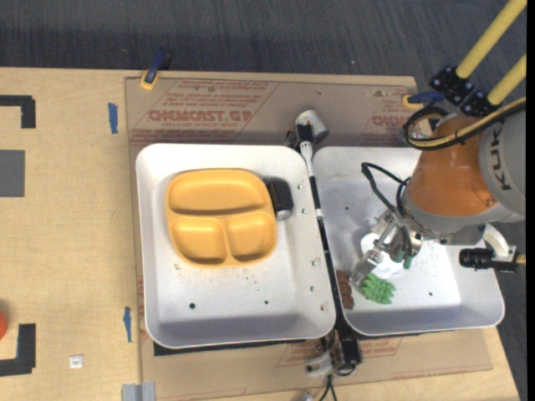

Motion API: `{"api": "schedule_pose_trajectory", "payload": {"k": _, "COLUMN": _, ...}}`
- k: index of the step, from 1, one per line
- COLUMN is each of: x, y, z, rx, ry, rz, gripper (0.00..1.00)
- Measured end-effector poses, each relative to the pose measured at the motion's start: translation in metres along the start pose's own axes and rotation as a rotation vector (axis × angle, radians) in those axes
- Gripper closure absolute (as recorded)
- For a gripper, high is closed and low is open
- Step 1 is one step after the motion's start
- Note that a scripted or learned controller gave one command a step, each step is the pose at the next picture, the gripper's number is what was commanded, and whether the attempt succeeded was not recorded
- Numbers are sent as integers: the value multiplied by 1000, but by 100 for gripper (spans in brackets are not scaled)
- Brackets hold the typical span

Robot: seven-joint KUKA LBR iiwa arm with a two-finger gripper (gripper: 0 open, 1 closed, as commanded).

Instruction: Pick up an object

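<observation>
Camera view looks down at a slant on two shallow white bins set side by side on a cardboard sheet over the table (pixel 67 249). The left bin (pixel 159 307) carries a yellow divided tray (pixel 221 215) lying flat, its three compartments facing up, with a small dark block (pixel 279 196) touching its right edge. The right bin (pixel 476 303) holds the likelier targets: a small green toy (pixel 377 289) near the front left of its floor, and just behind it a pale rounded object (pixel 374 249) that the arm partly covers. The gripper (pixel 369 267) reaches down into this bin from the right, tilted toward the lower left, so its tip sits just above and beside the green toy, between that toy and the pale object; the slant suggests the program is aiming at this cluster and not at the tray across the divider. Whether the fingers are spread or clenched cannot be told, since they blur into the metal linkage and the pale object behind them, and nothing can be seen gripped. The orange band (pixel 447 182) and grey wrist hide much of the bin's back right area, and cables loop across it. A brown scrap (pixel 344 289) lies by the divider, too small to identify. Dark specks dot both bin floors.
</observation>
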State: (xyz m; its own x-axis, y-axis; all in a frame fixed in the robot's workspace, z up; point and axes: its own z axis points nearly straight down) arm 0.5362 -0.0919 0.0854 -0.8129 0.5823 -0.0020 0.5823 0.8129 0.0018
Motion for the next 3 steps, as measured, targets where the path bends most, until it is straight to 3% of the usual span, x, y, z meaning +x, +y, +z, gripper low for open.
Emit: {"api": "schedule_pose_trajectory", "payload": {"k": 3, "x": 17, "y": -12, "z": 0, "rx": -1, "ry": 1, "rz": 30, "gripper": 0}}
